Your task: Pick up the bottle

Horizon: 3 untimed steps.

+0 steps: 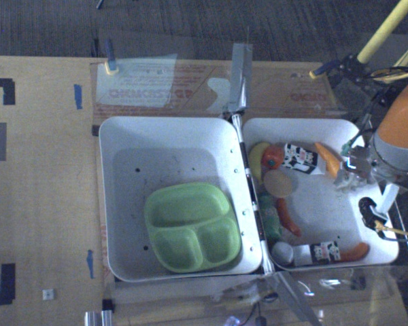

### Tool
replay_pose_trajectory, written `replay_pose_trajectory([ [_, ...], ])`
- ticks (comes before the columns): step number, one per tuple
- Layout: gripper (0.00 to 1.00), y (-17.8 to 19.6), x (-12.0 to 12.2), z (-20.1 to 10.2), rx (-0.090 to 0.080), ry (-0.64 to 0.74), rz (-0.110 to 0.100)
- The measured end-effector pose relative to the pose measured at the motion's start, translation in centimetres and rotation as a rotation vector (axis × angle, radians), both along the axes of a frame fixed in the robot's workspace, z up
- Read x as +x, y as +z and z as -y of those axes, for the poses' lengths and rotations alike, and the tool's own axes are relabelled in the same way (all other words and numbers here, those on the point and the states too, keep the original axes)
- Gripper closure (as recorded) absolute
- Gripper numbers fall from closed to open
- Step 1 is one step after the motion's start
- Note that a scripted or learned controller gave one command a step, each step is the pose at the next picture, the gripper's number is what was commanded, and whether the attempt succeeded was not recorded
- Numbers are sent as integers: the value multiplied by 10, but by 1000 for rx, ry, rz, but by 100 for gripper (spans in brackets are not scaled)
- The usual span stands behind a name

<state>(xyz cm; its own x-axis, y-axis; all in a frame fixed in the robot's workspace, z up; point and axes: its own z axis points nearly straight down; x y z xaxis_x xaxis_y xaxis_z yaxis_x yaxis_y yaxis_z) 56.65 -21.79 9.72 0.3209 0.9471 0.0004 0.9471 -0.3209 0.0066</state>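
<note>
Two white bins (115, 182) noted on bench; bottle (311, 252) lying in right bin; gripper (353, 175) above, jaw state indeterminable.

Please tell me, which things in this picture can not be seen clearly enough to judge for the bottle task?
- Gripper, camera view: small and blurred at the right bin's far right side; whether it is open or shut is unreadable.
- Bottle, camera view: lies along the near wall; its label print is too small to read.
- Green item beside the dividing wall: dark, partly covered by the red pepper; identity unclear.
</note>
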Motion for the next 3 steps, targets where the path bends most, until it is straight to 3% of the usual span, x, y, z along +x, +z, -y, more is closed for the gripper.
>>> replay_pose_trajectory([
  [1, 100, 10, 0, 1, -1, -1, 2],
  [2, 100, -9, -27, -74, 2, -312, -1],
  [3, 100, 0, -27, -74, 3, -312, -2],
])
